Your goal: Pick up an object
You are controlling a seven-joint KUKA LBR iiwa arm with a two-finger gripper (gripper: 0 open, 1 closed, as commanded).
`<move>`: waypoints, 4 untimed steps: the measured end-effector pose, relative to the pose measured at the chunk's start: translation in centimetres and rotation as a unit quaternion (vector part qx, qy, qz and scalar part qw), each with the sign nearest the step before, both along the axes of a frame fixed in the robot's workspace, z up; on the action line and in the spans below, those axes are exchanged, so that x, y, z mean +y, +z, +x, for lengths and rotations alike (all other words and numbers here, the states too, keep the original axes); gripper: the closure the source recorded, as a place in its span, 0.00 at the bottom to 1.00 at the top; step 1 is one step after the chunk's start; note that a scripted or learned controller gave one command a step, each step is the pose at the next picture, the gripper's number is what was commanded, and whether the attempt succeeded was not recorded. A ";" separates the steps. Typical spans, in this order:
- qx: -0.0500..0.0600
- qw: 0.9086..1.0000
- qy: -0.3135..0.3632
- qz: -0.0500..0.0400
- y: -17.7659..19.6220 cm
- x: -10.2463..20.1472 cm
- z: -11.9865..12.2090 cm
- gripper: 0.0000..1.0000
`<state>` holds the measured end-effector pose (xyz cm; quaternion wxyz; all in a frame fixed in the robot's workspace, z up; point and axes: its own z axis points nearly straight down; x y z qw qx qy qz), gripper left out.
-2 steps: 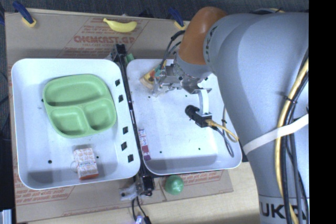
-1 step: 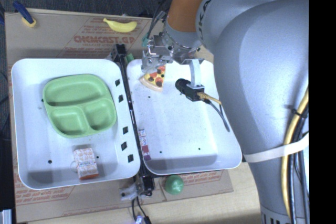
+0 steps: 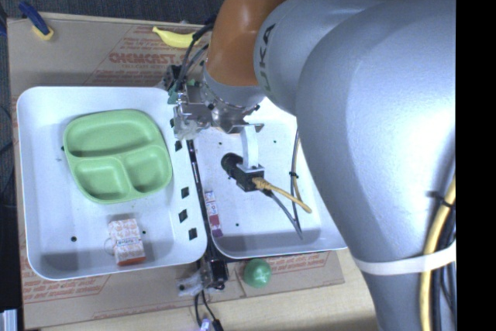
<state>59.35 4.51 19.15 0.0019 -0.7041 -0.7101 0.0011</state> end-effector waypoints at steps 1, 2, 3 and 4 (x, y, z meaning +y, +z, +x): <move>0.000 1.000 0.000 0.000 3.2 5.8 -3.5 1.00; 0.000 1.000 0.001 -0.001 4.6 14.0 -11.8 1.00; -0.001 1.000 0.000 0.000 14.1 17.3 -11.7 1.00; 0.000 1.000 -0.001 -0.001 6.9 17.3 -11.8 1.00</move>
